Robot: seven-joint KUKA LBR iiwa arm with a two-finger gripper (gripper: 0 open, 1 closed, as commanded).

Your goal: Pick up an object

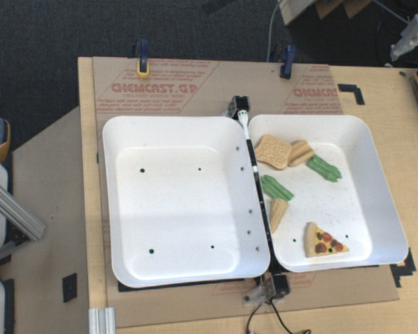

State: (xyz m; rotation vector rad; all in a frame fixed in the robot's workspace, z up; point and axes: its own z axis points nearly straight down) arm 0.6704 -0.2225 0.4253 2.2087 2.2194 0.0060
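Inside the shallow white right bin (377,160) you see a triangular toy pizza slice (324,242); the gripper's state you cannot tell.

1 fixed camera looks down on the bench (216,82) from above at a slant, far enough back to take in both bins whole. the left bin (118,186) sits toward 9 o'clock and the right bin (376,186) toward 3 o'clock, their rims meeting near the middle. the bench's far edge with 2 clamps (143,58) lies toward 12 o'clock, dark floor beyond it; its near edge lies at 6 o'clock.
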